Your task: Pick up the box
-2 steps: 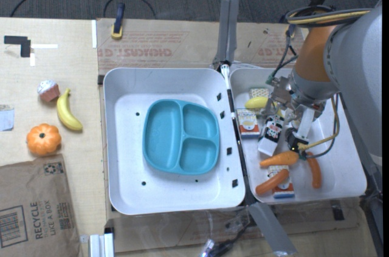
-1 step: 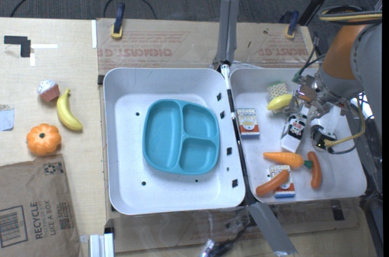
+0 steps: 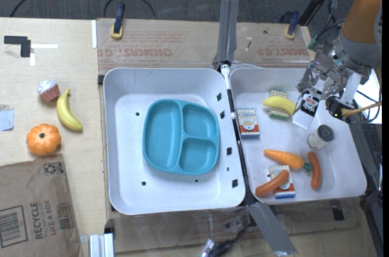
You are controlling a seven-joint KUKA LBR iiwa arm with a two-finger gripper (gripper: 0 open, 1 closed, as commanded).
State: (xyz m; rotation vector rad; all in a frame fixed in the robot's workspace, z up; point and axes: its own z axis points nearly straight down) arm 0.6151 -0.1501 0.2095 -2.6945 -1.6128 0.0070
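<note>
A small orange and white box (image 3: 248, 123) lies flat at the left side of the right bin (image 3: 340, 189). A white carton (image 3: 305, 110) with black and red print stands tilted near the bin's upper right. My gripper (image 3: 320, 89) hangs right above and against that carton's top; I cannot see whether it grips the carton. A third small box (image 3: 286, 187) with blue and red print lies near the bin's front edge, partly under a sausage (image 3: 271, 183).
Also in the right bin are a banana (image 3: 279, 105), a carrot (image 3: 284, 158), a red sausage (image 3: 314, 169) and a small grey-capped jar (image 3: 320, 136). The left bin (image 3: 121, 189) holds a teal divided plate (image 3: 181, 137). Toy food lies on the bench at the left.
</note>
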